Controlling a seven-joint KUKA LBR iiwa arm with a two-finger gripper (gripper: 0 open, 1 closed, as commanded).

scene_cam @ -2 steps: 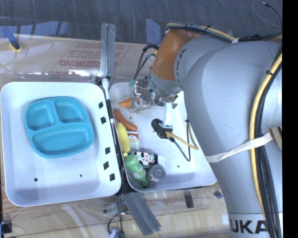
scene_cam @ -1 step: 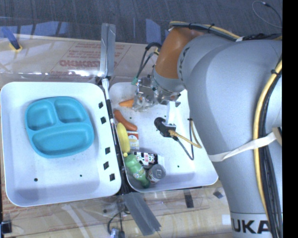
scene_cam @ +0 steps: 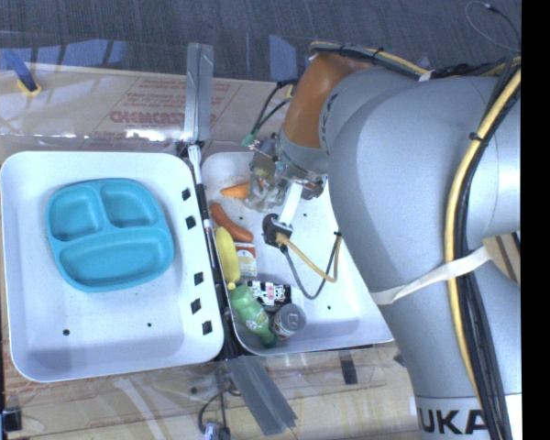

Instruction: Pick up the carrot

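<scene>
On the bench, the left white plastic bin [scene_cam: 18, 337] holds a turquoise three-compartment plate [scene_cam: 110, 232], lying toward the bin's ten o'clock. In the right white plastic bin [scene_cam: 348, 324], a row of things runs along the left wall: a reddish sausage-like piece [scene_cam: 231, 221], a yellow banana-shaped toy [scene_cam: 226, 257] at six o'clock of it, then a green bottle-like item [scene_cam: 250, 310] and a small grey can [scene_cam: 290, 321] near the bin's seven o'clock corner. The small orange carrot [scene_cam: 236, 191] lies at the right bin's eleven o'clock, just at nine o'clock of the jaws [scene_cam: 261, 191], touching or nearly so. Whether the jaws stand released or clenched, I cannot tell; the carrot does not sit visibly between them. The risk: the jaws may close beside the carrot instead of around it, nudging it against the bin's wall, or catch the reddish piece close by.
</scene>
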